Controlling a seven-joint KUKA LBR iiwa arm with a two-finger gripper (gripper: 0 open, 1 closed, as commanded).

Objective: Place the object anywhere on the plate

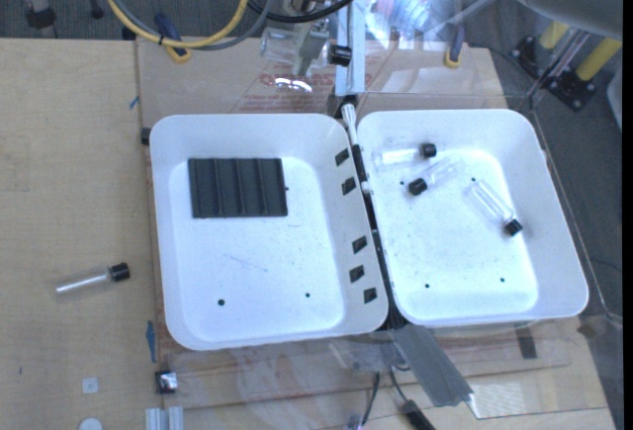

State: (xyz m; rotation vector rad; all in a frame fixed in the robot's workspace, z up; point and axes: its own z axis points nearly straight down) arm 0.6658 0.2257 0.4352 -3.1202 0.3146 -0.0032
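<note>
A dark ribbed plate [237, 187] lies flat in the back left part of the left bin [257, 319]. Three clear vials with black caps lie in the right bin [554, 290]: one near the back [404, 157], one just in front of it [437, 175], and one further right [490, 202]. My gripper [295, 48] hangs beyond the far edge of the bins, above the bench near the divide between them. It stands open with nothing between its fingers.
Another capped vial [91, 280] lies on the wooden bench left of the bins. A yellow cable [178, 41] loops behind the left bin. A metal post [348, 33] stands upright at the back of the divide, right beside the gripper.
</note>
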